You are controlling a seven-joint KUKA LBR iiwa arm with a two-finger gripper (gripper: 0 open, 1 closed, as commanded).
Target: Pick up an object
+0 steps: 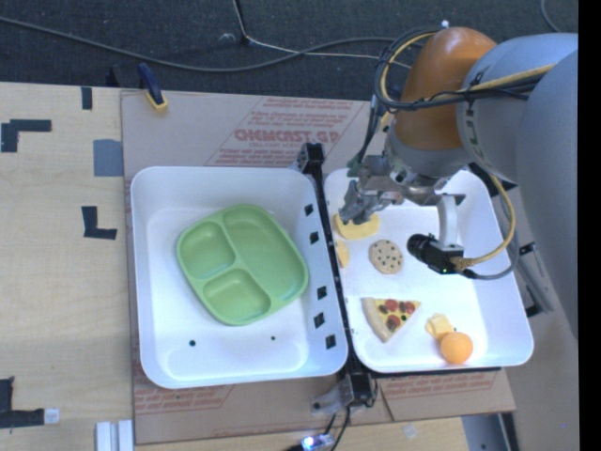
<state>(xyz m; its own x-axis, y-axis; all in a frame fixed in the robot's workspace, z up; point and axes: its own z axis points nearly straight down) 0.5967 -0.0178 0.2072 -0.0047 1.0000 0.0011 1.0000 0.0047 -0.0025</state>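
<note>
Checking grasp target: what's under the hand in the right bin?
A flat yellow piece lies under the hand, at the right bin's left wall. The hand covers its upper part, so contact can't be judged.

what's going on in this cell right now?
The arm's gripper is down in the right bin, at a yellow food piece near the divider. Whether it grips the piece isn't clear. A cookie, pizza slice and orange lie in that bin. The left bin holds a green divided tray.
</note>
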